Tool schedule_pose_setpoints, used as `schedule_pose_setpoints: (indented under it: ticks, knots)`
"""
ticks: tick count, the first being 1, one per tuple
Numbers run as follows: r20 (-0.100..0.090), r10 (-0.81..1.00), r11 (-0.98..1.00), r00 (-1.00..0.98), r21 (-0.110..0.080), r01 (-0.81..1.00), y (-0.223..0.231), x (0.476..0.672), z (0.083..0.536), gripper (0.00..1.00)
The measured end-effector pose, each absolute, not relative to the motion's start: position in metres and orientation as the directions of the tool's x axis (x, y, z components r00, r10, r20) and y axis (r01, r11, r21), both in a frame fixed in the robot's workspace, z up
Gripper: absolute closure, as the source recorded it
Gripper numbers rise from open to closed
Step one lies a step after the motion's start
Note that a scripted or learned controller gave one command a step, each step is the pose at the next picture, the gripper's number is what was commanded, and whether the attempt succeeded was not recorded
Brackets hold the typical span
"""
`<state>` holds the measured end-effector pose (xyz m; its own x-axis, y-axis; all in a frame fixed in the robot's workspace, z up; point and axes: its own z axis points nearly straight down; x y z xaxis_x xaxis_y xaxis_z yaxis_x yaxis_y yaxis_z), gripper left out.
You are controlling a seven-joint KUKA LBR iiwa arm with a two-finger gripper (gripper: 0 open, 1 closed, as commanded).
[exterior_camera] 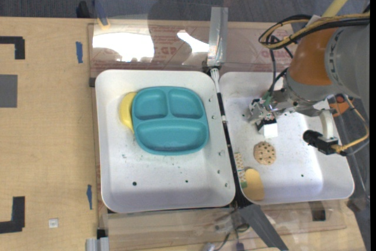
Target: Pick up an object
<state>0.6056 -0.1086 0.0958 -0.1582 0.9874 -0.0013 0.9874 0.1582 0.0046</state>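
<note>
Fingers (262, 117) were seen low over the right bin (338, 188), but whether they were spread or pressed together could not be told, as cabling and glare obscured them; nothing was seen between them. 1 cookie (265, 153) lay just below them on the bin floor, and 1 yellow piece (254, 183) lay near the bin's lower-left corner. 1 teal divided plate (170, 119) sat in the left bin (117, 188), well apart. A miss was judged likely: the flat cookie offered little edge to be gripped and could be pushed aside or crushed against the floor if the descent were off-centre.
</note>
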Motion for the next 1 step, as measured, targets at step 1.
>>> schedule_pose_setpoints:
  ticks: [1]
  knots:
    - [-0.004, 0.94, 0.342, -0.342, 0.012, 0.94, -0.048, 0.6696, 0.2354, 1.0]
